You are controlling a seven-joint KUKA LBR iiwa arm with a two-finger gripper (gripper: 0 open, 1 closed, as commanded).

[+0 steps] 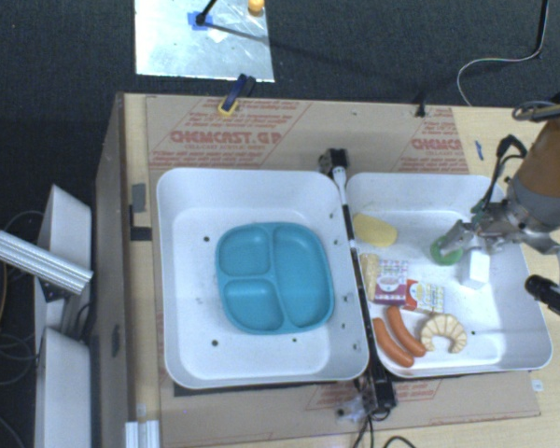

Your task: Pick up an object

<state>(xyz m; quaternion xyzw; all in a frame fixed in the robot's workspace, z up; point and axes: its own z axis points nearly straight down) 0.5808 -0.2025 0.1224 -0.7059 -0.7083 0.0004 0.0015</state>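
Seen from above at a slant: two shallow white bins side by side on a brown board-covered surface (261,138).

Left bin (187,203), centre-left of the frame: holding a blue divided plate (273,277) with three compartments, lying flat.

Right bin (532,334), centre-right: holding several toy foods. Pale yellow wedge (374,231) at its upper left. Below that, small printed packets (392,286), touching or overlapping. At the lower edge, two orange-red sausages (399,336) side by side, and just right of them a croissant (445,332). Green round object (443,249) in the bin's upper middle, and a small white block (475,269) just to its right.

Grey arm with orange band (551,166) entering from the right edge of the frame. Gripper (474,234) low over the right bin, directly above the green object and the white block, very near both. Whether the fingers are apart or together: cannot tell, since dark metal parts hide them. Nothing visibly held.

Judged step: settling on a grasp, most likely of the green object or the white block. To do it well: centre over one item only, as the two lie close together and a straddling grasp could push both aside; descend straight, close fully, then lift slowly to check the hold. Sausages and croissant look like easier isolated targets if this attempt slips.
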